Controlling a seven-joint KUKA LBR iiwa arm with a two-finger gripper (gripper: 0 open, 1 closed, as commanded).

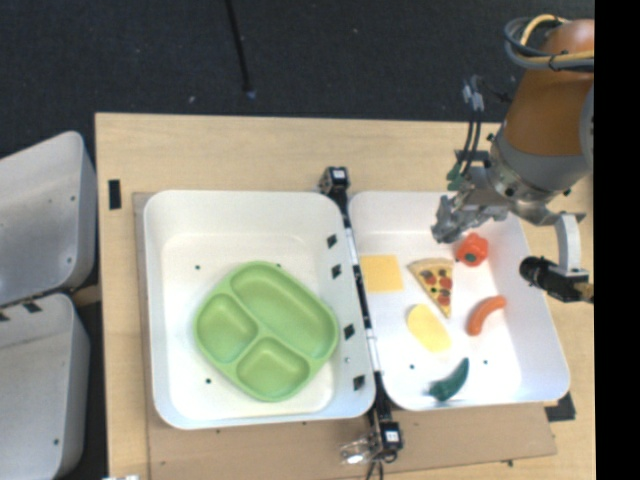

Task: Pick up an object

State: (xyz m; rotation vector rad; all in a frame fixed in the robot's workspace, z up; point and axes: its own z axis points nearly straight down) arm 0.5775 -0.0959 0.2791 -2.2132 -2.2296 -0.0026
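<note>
Camera view: toy food is laid out in the right bin (540,368) as the tool (455,220) is lowered toward its far end.

Nearest lie a green pepper (450,380), yellow piece (428,328) and sausage (485,313); farther, a red tomato (472,249) just beside the tool, whose grip cannot be told. Centring over the tomato is advised before closing.

Grey arm (535,153), orange band, seemingly dark claw (452,220).

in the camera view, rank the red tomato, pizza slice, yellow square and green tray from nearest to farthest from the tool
1. red tomato, just beside the tool
2. pizza slice, right bin, below it
3. yellow square, right bin's left side
4. green tray, left bin
</note>
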